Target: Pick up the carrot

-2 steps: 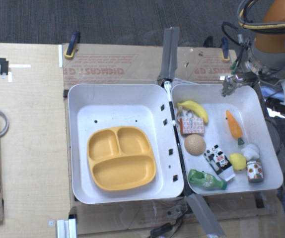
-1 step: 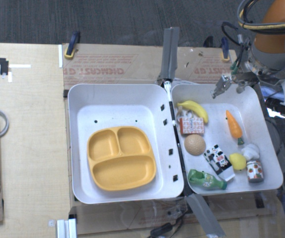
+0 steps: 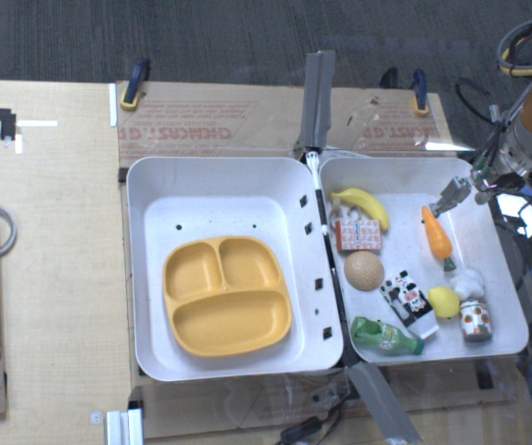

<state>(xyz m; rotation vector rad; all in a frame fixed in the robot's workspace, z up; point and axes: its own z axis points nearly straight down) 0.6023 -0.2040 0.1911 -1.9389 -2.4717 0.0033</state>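
Bench carries two white bins; carrot (image 3: 437, 235) lies in right bin (image 3: 516, 295), at its 2 o'clock. Gripper (image 3: 455, 193) hovers at carrot's 1 o'clock, finger state unreadable.

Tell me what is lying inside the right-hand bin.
The right bin holds a banana, a carrot, a small red-and-white box, a tan ball, a black-and-white cow-pattern item, a lemon, a green packet and a small jar. Whatever is under them is covered.

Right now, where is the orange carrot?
The orange carrot lies in the right white bin, near its right wall, beside the gripper and above the yellow lemon.
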